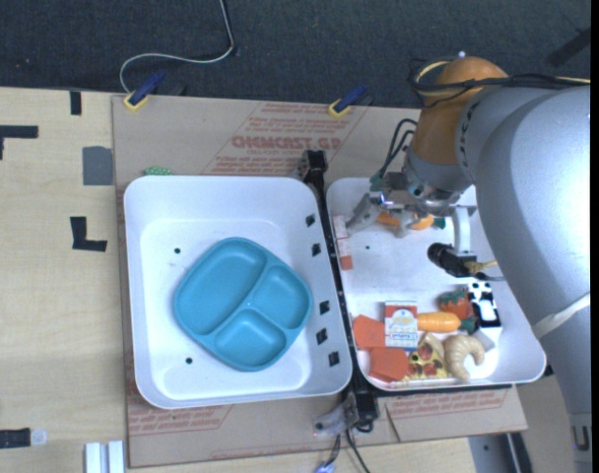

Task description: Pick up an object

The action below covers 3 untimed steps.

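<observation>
1. Along the near wall of the right bin (pixel 403 274) lies a heap of things to pick from: a croissant (pixel 465 351), a carrot (pixel 439 321), a red-and-white box (pixel 401 323) and an orange block (pixel 386 363), all packed close together.
2. The carrot's long axis runs across the right bin, from the left wall toward the right wall.
3. The middle of the right bin's floor is bare and separates the heap from the claw.
4. The claw (pixel 398 210) hangs by the right bin's far wall, so the heap lies well apart from it on the near side.
5. A small orange piece (pixel 391 221) sits right at the claw and is probably the likelier target. I cannot tell whether the claw is apart, together or clamped on it.
</observation>
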{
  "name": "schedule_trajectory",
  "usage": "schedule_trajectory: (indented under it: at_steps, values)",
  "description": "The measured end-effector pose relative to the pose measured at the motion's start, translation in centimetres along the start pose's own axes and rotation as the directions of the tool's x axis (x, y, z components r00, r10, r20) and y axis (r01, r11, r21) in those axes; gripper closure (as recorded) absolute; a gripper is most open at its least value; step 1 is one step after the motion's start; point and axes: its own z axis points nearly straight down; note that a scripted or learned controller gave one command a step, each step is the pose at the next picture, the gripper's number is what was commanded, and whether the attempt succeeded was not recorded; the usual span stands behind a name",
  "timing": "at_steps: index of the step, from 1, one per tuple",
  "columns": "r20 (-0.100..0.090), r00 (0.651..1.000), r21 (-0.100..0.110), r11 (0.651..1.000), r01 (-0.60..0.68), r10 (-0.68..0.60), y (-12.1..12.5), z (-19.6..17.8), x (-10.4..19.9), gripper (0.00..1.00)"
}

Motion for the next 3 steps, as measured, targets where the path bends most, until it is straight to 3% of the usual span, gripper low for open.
schedule_trajectory:
  at_steps: [1, 2, 3]
  values:
    - [-0.009, 1.0, 0.002, 1.0, 0.003, -0.003, 0.1, 0.0, -0.3, 0.0]
    - [-0.002, 1.0, -0.008, 1.0, 0.006, -0.006, 0.2, -1.0, -0.4, 1.0]
    - [-0.002, 1.0, -0.027, 1.0, 0.007, -0.007, -3.6, -2.4, -6.9, 1.0]
